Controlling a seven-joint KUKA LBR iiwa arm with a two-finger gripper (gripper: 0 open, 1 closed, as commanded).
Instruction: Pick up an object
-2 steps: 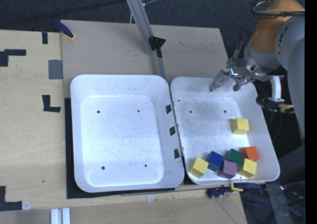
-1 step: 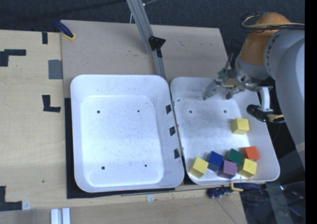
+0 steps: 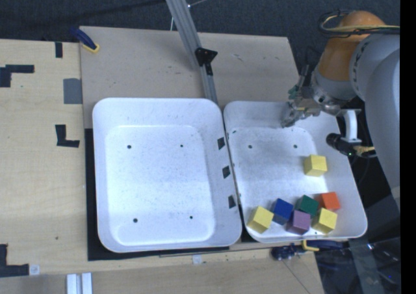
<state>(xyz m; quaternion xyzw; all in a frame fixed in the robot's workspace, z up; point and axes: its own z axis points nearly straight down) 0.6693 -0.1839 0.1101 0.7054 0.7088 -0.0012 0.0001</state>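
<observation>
step: approach | tool at right white plastic bin's far rim, finger state untellable | advice: centre over lone yellow cube, descend straight

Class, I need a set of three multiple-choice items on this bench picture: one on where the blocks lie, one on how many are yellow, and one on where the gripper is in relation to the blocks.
1. In which bin do the blocks lie?
A. the left bin
B. the right bin
C. both bins

2. How many blocks are yellow?
A. one
B. two
C. three

3. How does the gripper stand to the blocks?
A. over the far end of the bin, apart from them
B. right above the purple block
C. pressing on the cluster

Answers:
1 B: all the blocks sit in the right bin.
2 C: one yellow block lies alone and two more sit in the near cluster, beside the blue block, green block, purple block and orange block.
3 A: the gripper is at the bin's far edge, clear of every block.
</observation>
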